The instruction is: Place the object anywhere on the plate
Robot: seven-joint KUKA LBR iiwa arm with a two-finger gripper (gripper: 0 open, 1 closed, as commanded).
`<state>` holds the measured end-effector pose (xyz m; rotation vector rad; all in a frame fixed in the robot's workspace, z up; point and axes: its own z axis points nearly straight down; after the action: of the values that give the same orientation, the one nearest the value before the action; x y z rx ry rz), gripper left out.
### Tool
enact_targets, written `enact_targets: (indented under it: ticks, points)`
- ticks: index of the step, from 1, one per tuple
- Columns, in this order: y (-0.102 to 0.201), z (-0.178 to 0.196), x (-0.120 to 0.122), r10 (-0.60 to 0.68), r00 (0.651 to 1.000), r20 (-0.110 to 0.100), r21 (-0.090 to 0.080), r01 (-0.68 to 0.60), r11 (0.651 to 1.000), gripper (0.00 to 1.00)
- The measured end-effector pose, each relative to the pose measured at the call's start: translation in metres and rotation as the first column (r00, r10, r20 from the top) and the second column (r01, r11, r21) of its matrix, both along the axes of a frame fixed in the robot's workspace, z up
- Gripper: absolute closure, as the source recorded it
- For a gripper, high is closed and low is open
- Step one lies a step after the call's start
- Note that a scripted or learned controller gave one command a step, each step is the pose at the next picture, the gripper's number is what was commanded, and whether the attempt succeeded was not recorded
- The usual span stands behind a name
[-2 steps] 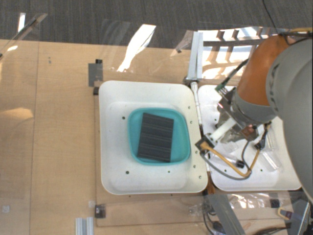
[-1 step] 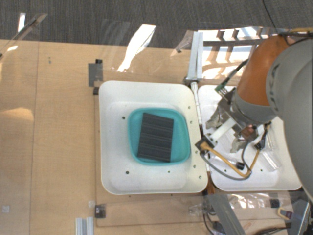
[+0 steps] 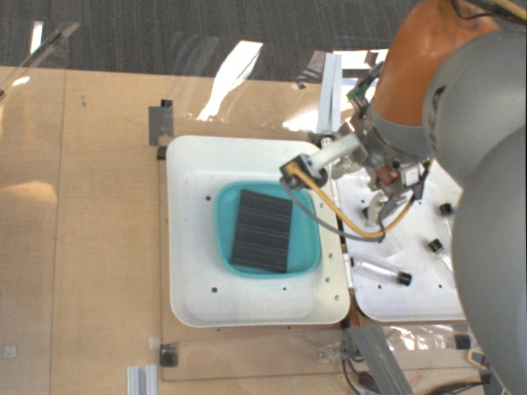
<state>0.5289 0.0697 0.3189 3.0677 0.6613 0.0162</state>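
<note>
Dark ribbed block (image 3: 262,232) lies (flat) on teal plate (image 3: 306,253).

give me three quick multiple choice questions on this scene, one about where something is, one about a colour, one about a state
1. Where does the dark ribbed block lie?
A. on the plate in the left bin
B. in the right bin
C. on the bare bench

2. What colour is the plate?
A. red
B. teal
C. yellow

3. How does the block rest?
A. standing on end
B. leaning on the bin wall
C. flat on the plate

Answers:
1. A, the block sits inside the plate, which is in the left bin.
2. B, the plate's rim shows teal around the block.
3. C, its wide ribbed face points up and it lies within the rim.
</note>
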Motion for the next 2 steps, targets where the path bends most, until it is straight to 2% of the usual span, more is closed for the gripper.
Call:
enact_targets:
  ticks: [1, 2]
  points:
    - [-0.041, 0.103, -0.007, -0.132, 0.991, 0.01, 0.001, 0.132, 0.991, 0.0]
    - [-0.025, 0.118, -0.039, -0.218, 0.976, 0.012, 0.003, 0.218, 0.976, 0.0]
